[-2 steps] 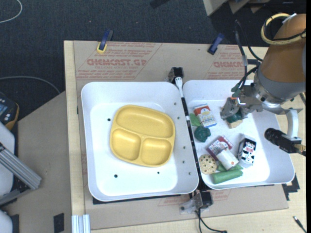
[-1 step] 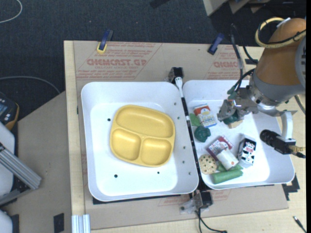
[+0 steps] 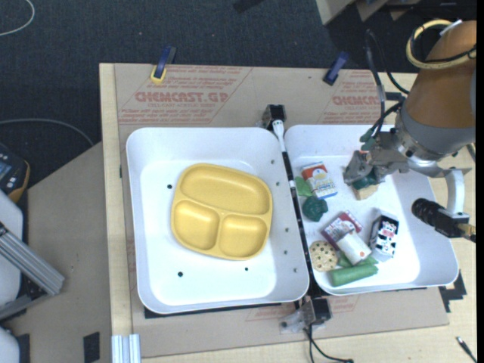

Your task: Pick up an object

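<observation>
Glossy yellow plastic tray (image 3: 221,210) inside smooth white plastic bin (image 3: 144,225); matt brown cardboard-like desk (image 3: 121,112) beneath; dark rough carpet floor (image 3: 113,13) beyond desk.

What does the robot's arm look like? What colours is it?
The arm is fat and round, grey, with a shiny orange band above the wrist. Black cables run down beside it. Its end effector is a small dark grey cluster of metal parts with a bit of teal green on it. A pale curved bracket hangs off the wrist.
</observation>
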`<action>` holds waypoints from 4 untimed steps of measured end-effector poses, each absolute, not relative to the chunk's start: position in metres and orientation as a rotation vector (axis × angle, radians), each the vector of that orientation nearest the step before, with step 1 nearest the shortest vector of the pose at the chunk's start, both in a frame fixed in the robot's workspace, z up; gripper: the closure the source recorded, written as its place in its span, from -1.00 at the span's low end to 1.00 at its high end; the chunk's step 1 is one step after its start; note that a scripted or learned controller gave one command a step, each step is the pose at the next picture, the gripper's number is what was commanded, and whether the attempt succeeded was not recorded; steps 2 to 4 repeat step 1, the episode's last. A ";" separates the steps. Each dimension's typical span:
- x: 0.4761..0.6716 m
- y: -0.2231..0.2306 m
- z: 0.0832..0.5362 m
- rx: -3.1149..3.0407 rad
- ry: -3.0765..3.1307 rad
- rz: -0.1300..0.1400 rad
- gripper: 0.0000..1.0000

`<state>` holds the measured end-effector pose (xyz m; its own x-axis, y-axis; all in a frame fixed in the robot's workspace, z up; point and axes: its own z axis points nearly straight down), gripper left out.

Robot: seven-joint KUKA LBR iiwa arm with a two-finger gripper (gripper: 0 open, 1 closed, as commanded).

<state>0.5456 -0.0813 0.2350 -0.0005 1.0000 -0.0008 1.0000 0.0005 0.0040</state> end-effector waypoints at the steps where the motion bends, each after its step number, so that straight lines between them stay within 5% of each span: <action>1: 0.544 -0.087 0.214 2.225 2.222 -0.004 1.00; 4: 0.544 -0.087 0.214 2.225 2.222 -0.004 1.00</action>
